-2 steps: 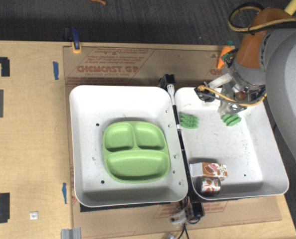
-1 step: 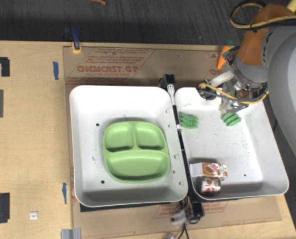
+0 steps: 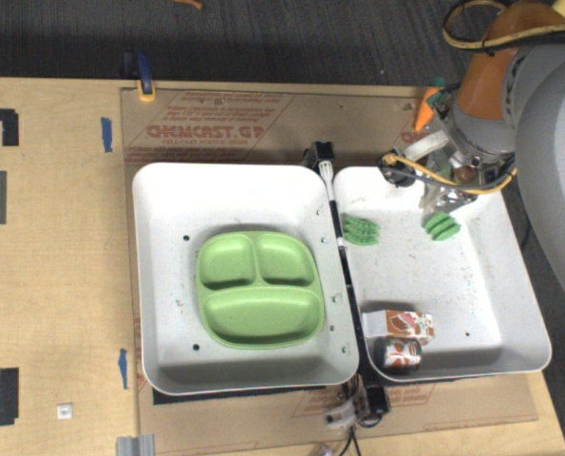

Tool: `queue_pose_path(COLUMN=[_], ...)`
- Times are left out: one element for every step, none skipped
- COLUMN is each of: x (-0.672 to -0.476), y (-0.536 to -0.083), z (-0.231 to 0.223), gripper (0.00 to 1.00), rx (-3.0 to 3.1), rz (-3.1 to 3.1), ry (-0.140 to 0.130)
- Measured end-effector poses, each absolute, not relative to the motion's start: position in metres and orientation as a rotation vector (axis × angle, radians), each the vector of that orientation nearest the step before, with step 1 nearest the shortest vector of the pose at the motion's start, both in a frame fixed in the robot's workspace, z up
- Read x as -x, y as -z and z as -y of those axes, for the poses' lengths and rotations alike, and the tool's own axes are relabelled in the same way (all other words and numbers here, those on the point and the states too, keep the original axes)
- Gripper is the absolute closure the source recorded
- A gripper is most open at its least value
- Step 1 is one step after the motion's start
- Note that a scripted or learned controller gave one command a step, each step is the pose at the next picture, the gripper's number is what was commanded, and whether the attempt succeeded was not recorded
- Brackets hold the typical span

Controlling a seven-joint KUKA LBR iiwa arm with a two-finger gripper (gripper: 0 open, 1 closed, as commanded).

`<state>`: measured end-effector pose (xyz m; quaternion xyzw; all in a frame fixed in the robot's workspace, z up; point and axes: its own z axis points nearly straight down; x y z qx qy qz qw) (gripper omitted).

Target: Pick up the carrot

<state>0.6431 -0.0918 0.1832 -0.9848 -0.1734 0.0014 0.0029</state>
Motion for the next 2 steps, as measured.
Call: queue_pose_path(x=[-0.6435, -0.6439], y=[-0.1932, -0.2031], z=[0.0914, 0.0910], gripper=[1.00, 1.00], rx=[3.087, 3.085], rz=[0.548, 0.553], ry=[-0.004, -0.003])
